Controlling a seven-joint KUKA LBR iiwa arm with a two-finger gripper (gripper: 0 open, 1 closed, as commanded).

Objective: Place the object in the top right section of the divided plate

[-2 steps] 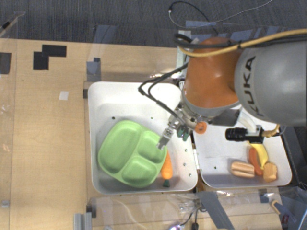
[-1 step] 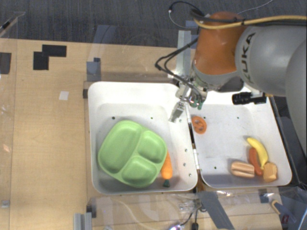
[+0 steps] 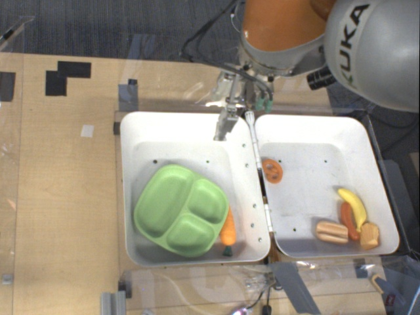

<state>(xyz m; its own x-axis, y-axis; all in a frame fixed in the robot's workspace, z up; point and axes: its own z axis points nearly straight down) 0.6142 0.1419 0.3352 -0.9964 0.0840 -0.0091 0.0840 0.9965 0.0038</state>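
Note:
A green divided plate point(image 3: 180, 209) lies in the left bin point(image 3: 141, 143), toward its front. An orange carrot point(image 3: 228, 228) rests against the plate's right rim, on the bin floor. My gripper point(image 3: 235, 123) hangs over the back right corner of the left bin, close to the wall between the two bins, well behind the plate. It is open, with nothing between its fingers point(image 3: 222, 128). All of the plate's sections are bare green.
The right bin point(image 3: 315, 143) holds a round orange slice point(image 3: 272, 170) near its left wall. At its front right lie a banana point(image 3: 354, 205), a red sausage point(image 3: 348, 220), a bread roll point(image 3: 331, 231) and a tan piece point(image 3: 369, 235). The arm looms over the back.

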